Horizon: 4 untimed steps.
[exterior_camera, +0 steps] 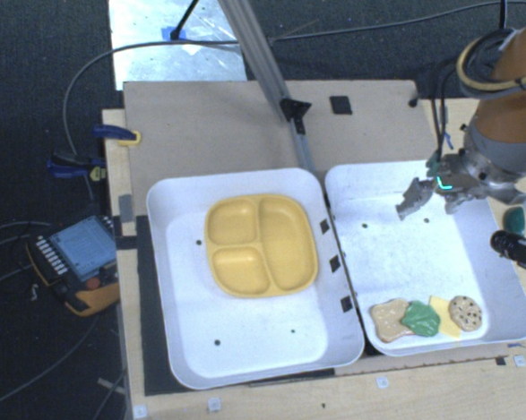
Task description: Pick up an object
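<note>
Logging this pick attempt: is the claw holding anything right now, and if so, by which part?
Nothing is held. The claw hangs over bare floor at the far end of the right bin, apart from the toy food pieces lying at its near edge.

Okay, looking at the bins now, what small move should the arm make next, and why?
Probably move the tool toward the near edge of the right bin, over the cookie. The tool hangs above bare bin floor at the far end, while the food pieces sit clustered at the near edge.

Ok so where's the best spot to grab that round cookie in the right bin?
Probably from straight above, fingers across the cookie from its far and near edges. It lies flat, the yellow piece touches its left side and the bin wall is close on its right.
</note>
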Each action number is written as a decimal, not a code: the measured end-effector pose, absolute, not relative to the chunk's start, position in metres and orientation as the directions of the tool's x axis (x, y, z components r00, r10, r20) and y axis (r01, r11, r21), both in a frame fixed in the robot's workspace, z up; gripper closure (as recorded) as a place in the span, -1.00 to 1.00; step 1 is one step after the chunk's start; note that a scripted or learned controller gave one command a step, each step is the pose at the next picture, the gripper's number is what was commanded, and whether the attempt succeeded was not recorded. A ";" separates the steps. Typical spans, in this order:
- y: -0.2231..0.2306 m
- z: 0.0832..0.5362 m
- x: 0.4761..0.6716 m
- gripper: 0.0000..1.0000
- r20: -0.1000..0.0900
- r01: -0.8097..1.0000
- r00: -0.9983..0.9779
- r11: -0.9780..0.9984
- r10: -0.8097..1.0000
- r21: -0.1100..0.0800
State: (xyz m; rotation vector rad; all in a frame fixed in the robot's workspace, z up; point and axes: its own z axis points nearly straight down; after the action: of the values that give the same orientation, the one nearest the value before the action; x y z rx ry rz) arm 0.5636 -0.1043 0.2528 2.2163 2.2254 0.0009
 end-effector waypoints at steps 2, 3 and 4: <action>-0.108 0.209 0.558 -1.00 0.000 1.000 -0.001 0.001 1.000 -0.001; -0.107 0.156 0.547 -1.00 0.001 1.000 0.000 0.000 1.000 -0.003; -0.099 0.110 0.543 -1.00 0.001 1.000 -0.001 0.001 1.000 -0.002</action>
State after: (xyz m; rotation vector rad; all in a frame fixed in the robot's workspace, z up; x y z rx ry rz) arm 0.5430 -0.0991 0.1100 2.2226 2.2238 -0.0012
